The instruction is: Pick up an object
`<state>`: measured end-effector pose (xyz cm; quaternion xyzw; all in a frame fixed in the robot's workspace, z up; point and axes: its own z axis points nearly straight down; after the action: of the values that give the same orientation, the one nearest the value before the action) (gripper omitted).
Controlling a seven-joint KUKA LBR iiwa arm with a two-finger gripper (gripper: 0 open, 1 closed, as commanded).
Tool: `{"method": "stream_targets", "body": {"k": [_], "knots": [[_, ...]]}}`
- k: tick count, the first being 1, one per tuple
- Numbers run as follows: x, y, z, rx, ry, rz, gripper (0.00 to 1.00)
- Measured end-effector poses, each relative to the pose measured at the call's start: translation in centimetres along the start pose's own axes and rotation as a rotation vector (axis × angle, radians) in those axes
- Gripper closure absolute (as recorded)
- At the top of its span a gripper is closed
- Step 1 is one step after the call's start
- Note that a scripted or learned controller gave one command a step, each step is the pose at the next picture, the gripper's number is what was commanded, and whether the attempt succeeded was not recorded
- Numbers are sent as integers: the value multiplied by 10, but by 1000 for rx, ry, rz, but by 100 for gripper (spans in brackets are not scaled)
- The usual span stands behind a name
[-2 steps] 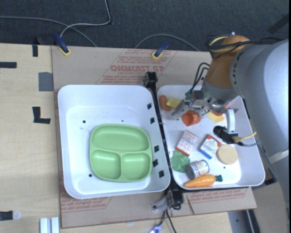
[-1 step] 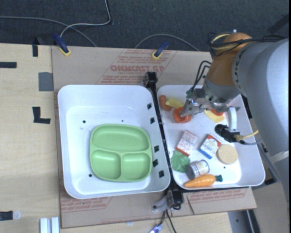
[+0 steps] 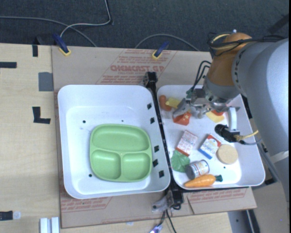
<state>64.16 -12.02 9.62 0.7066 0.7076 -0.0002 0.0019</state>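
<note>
While I am reaching in from the right, my gripper (image 3: 193, 107) is hanging over the upper part of the right bin (image 3: 250, 178). I cannot tell how it is set. It is hovering just above a red pack (image 3: 182, 118), which is lying beside a yellow piece (image 3: 172, 102). Lower down, a small carton (image 3: 186, 142), a can (image 3: 198, 169) and a carrot (image 3: 201, 181) are resting. A green tray (image 3: 120, 152) is sitting in the left bin (image 3: 70, 98).
</note>
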Motion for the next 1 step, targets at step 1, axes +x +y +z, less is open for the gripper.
{"method": "stream_targets", "body": {"k": [1], "knots": [[0,0,-9,1,0,-1,100]]}}
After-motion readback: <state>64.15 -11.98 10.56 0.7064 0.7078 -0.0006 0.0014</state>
